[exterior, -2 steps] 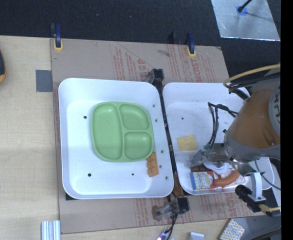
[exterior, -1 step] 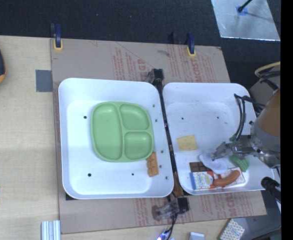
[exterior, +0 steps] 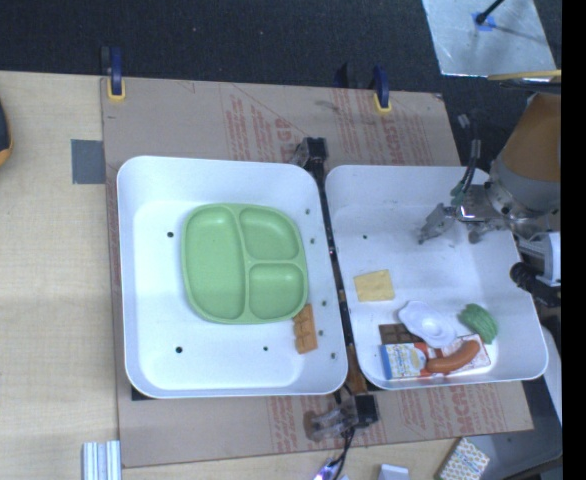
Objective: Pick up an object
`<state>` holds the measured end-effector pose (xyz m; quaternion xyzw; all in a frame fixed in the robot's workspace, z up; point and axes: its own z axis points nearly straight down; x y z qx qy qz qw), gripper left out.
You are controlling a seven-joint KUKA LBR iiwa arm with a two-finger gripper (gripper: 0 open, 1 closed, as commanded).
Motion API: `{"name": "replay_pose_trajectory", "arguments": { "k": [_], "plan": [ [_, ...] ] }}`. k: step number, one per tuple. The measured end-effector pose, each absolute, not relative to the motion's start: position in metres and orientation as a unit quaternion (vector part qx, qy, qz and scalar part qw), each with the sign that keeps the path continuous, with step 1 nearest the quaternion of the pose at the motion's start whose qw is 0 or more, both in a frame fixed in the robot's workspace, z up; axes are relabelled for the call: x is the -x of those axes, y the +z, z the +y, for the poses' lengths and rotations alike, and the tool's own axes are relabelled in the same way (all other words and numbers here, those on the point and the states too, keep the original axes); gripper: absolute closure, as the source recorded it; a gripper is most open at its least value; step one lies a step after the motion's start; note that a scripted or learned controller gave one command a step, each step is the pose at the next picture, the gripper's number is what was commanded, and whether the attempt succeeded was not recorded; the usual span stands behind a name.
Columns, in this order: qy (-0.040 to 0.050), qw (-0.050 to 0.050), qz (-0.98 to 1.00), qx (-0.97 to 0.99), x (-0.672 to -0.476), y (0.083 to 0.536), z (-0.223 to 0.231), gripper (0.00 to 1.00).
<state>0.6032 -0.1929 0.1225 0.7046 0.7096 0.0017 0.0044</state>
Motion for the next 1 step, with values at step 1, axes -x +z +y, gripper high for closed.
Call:
{"name": "replay_pose_trajectory", "arguments": {
  "k": [1],
  "plan": [
    [0.0002, 0.002, 0.708, -0.706, -0.5695, 0.1923, -0.2066, 0.0]
  ]
}}
